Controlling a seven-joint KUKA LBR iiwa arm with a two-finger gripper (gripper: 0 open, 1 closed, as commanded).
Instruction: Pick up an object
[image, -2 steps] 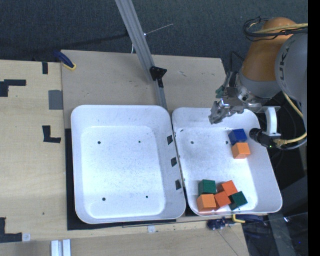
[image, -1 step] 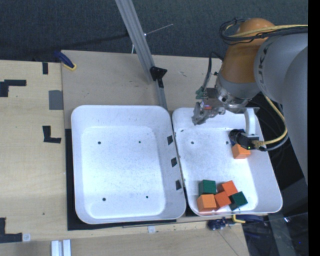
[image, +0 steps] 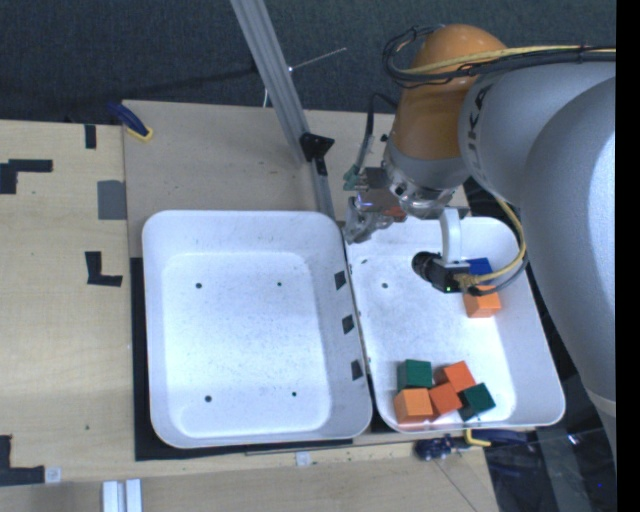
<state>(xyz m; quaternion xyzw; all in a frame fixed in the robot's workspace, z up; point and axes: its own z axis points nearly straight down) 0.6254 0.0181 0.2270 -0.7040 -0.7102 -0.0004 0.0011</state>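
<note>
Several small blocks lie in the right bin (image: 520, 345). An orange block (image: 482, 304) and a blue block (image: 479, 267) sit near its right wall. At the front of the bin a cluster holds a green block (image: 415, 374), orange blocks (image: 412, 404) and a dark green block (image: 477, 399). My gripper (image: 363, 218) hangs over the far left corner of the right bin, close to the wall shared by the two bins, well away from every block. Nothing shows in its grasp.
The left bin (image: 150, 250) stands beside the right one. A slanted metal post (image: 285, 95) rises just behind the bins near the gripper. The grey arm (image: 560, 180) covers the far right of the bench.
</note>
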